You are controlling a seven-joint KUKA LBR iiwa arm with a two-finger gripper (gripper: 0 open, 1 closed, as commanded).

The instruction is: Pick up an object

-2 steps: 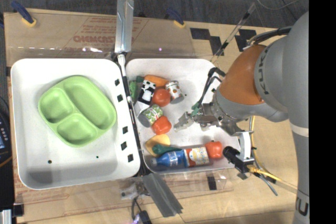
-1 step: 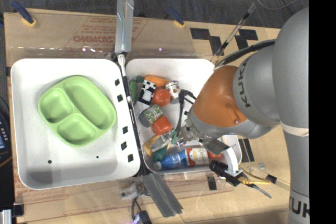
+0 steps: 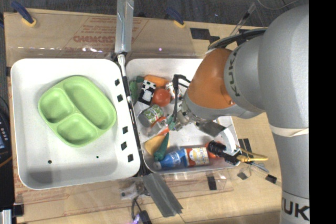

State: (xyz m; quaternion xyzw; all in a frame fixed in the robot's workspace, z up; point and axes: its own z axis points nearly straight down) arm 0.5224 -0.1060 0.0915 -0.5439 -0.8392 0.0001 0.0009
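Note:
The right bin [image 3: 157,67] holds a heap of small things. A red tomato-like ball [image 3: 161,96] lies beside a black-and-white toy [image 3: 146,94] and an orange piece [image 3: 154,81]. Below them are a green packet [image 3: 151,114], a yellow wedge [image 3: 154,143] and a blue bottle with a red-and-white label [image 3: 181,158] along the front wall. My gripper [image 3: 174,121] hangs low in the middle of this bin, just right of the green packet and over a small orange-and-green carrot-like piece [image 3: 166,131]. The wrist hides much of the gripper.
The left bin [image 3: 31,165] bears a green divided plate [image 3: 77,109]. A ridge with black clips [image 3: 127,128] parts the two bins. The arm's grey body covers the right bin's right half. Cardboard and blue clamps [image 3: 24,14] lie behind the bins.

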